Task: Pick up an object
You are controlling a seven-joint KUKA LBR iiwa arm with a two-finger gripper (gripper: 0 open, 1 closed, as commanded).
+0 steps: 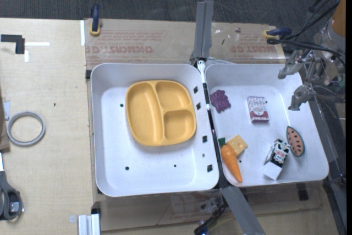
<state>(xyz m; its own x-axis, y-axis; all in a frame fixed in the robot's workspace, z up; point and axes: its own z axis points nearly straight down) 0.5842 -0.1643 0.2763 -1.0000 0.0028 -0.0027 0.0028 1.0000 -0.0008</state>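
Camera view: carrot (pixel 231 163) upright (tip down).

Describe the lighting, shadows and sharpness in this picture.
Camera view: even, soft lighting; the yellow plate and carrot cast only faint shadows; mild sheen on the white bin's rim; the hand at the right edge looks slightly blurred, the toys fairly sharp.

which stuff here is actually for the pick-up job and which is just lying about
For the job, all in the right bin: purple grapes, red carton, cheese wedge, carrot, milk carton, watermelon slice; also the gripper.

Lying about: yellow divided plate in the left bin, tape roll, scissors, clamps.
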